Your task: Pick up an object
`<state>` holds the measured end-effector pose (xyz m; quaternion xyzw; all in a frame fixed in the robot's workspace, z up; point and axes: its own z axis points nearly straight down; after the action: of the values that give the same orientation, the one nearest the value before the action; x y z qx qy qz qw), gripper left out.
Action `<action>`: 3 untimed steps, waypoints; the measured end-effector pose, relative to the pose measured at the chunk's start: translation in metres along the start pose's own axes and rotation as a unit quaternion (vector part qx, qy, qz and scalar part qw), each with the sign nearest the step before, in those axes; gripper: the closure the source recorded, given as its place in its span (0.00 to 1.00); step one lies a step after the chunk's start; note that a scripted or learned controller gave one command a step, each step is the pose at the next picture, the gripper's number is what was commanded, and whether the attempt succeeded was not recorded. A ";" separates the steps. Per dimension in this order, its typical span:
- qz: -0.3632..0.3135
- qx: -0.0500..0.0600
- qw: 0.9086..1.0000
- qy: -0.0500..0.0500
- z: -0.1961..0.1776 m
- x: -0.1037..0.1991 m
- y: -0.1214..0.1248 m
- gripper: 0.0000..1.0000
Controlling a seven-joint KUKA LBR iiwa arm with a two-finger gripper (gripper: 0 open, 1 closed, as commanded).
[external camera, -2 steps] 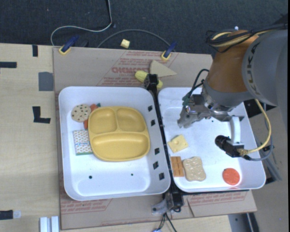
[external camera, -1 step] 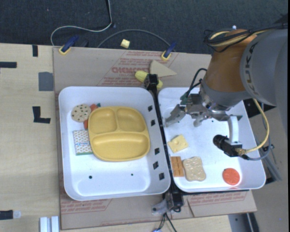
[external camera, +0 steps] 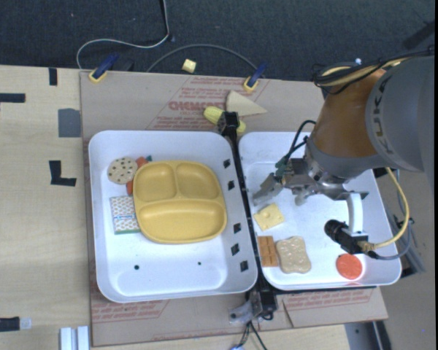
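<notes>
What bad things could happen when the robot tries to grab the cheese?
The gripper hangs just above the cheese slice, which lies flat in the right bin, so the fingers may slide off it. The toast and cracker lie close below and could get bumped. The centre wall is near, too.

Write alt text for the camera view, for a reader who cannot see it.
A grey and orange robot arm reaches into the right white bin, its gripper just above a yellow cheese slice. That bin also holds a toast slice and a red disc; the left bin holds a yellow divided plate.
</notes>
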<state>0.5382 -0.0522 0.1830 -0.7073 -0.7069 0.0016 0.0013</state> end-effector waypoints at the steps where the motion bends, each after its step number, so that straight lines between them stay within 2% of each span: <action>1: 0.000 -0.002 1.000 -0.001 0.046 -0.044 0.075 0.00; 2: -0.003 -0.003 1.000 0.001 -0.004 0.015 0.063 0.00; 3: 0.000 0.001 1.000 0.000 -0.001 0.007 -0.004 0.00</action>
<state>0.5343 -0.0449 0.1839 -0.7074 -0.7068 0.0022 0.0022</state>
